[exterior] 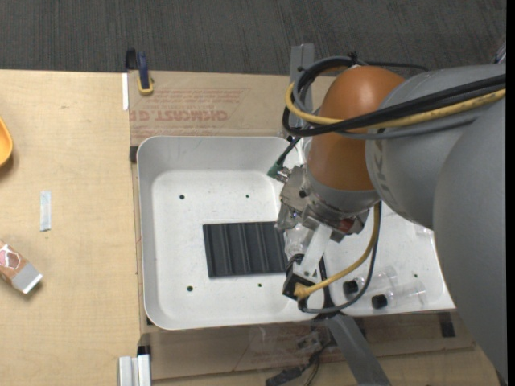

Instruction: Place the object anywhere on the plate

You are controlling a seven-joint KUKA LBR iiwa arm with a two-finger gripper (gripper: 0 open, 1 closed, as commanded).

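There are two white bins side by side, the left bin [161, 296] and the right bin [430, 256]. One black ribbed plate [241, 248] lies in the left bin. One clear thing [400, 293] lies in the right bin. There is one robot arm [418, 151]. Three small things lie on the bench at the left: one orange thing [4, 145], one pale strip [46, 211] and one red and grey thing [18, 268]. At the far side are one brown card [201, 107] and one clamp [142, 75].

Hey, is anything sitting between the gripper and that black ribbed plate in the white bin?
Nothing visible does. The gripper hangs at the right edge of the black ribbed plate in the white bin, though the arm hides that end.
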